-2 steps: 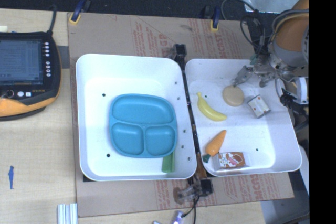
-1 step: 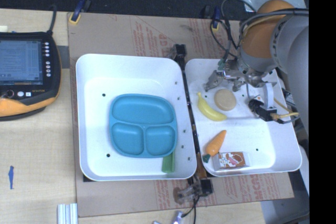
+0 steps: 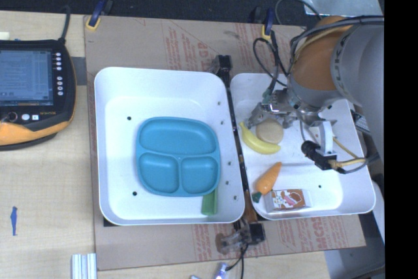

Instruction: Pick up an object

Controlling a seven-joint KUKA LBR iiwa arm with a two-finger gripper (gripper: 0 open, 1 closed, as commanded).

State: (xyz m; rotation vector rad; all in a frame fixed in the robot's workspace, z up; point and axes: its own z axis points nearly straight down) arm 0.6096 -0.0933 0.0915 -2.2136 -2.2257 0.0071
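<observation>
In the right bin (image 3: 356,196) lie a yellow banana (image 3: 256,143), a round beige bun-like piece (image 3: 270,134) resting against it, an orange carrot (image 3: 268,179) and a small flat carton (image 3: 287,199). My gripper (image 3: 273,113) hangs low over the back left of that bin, right above the beige piece and the banana. The arm's wrist covers most of the gripper.
The left bin (image 3: 114,95) holds a blue divided plate (image 3: 177,155) and a green item (image 3: 209,204) at its front edge. A tablet-like controller (image 3: 29,91) lies on the bench at far left. Cables (image 3: 333,163) trail across the right bin's right side.
</observation>
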